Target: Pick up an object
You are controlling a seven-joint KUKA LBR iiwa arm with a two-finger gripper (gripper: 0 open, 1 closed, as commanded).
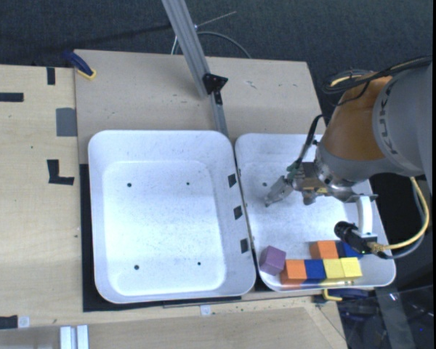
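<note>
Arm [370,133] low over right bin [276,158]

1 fixed camera looks down at a slant from above the table [29,195], far enough to take in both white bins [160,144] side by side; the arm [378,129] enters from the right.

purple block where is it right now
The purple block lies in the right bin, at its near left corner, just left of the row of orange, blue and yellow blocks and nearer the camera than the claw.
</note>
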